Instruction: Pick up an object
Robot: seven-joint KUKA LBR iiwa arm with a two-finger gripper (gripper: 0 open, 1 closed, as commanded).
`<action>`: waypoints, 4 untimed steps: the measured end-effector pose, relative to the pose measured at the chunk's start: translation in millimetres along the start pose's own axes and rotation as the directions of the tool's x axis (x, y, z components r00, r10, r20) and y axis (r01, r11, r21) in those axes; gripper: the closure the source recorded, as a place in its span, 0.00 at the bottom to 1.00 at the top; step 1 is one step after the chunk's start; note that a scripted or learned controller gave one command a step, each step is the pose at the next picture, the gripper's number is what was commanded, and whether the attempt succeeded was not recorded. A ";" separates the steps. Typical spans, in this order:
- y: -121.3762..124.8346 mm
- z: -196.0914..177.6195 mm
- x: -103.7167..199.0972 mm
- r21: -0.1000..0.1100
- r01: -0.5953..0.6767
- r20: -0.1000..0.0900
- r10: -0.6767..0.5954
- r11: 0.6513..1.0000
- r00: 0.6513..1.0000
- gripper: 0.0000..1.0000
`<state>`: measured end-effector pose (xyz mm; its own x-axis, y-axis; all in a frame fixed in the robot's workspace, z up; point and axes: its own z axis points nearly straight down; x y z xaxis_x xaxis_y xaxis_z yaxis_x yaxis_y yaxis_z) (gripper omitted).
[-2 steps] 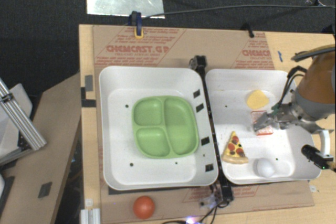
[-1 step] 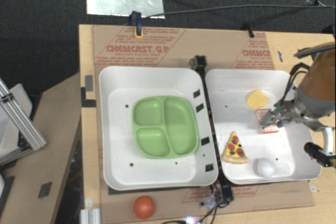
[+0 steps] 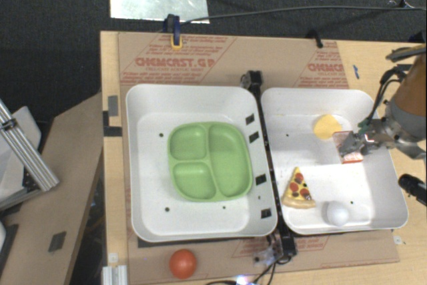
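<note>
Claw [image 3: 351, 145]: being held low in the right bin [image 3: 383, 207]; spread or pinching cannot be told.
Yellow disc [image 3: 327, 126]: seemingly being left untouched beside it.

Two white bins sit side by side on the bench: the left bin [image 3: 143, 143] toward nine o'clock, the right bin [image 3: 383, 203] toward three o'clock. The left bin holds one green plate [image 3: 209, 161], divided into three compartments. The right bin holds four small things: one yellow round piece [image 3: 327, 125] at about twelve o'clock in that bin, one red-and-white item [image 3: 349, 147] beside it at the bin's centre, one pizza slice [image 3: 298, 189] near seven o'clock, and one white ball [image 3: 337, 213] at six o'clock. Outside the bins, one orange ball [image 3: 183, 263] lies on the bench at the left bin's six o'clock.
</note>
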<state>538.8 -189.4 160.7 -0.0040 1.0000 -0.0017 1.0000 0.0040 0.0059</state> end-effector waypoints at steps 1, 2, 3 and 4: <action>2.0 -44.3 -0.4 0.000 0.000 0.000 0.000 1.000 1.000 1.00; 13.4 -45.4 62.4 0.003 0.007 -0.004 -0.007 1.000 1.000 1.00; 24.2 -41.8 108.7 0.004 0.006 -0.004 -0.006 1.000 1.000 1.00; 39.2 -58.0 161.9 0.003 0.006 -0.004 -0.006 1.000 1.000 1.00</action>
<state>577.0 -27.2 218.6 -0.0100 0.9999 0.0018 0.9999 0.0100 0.0028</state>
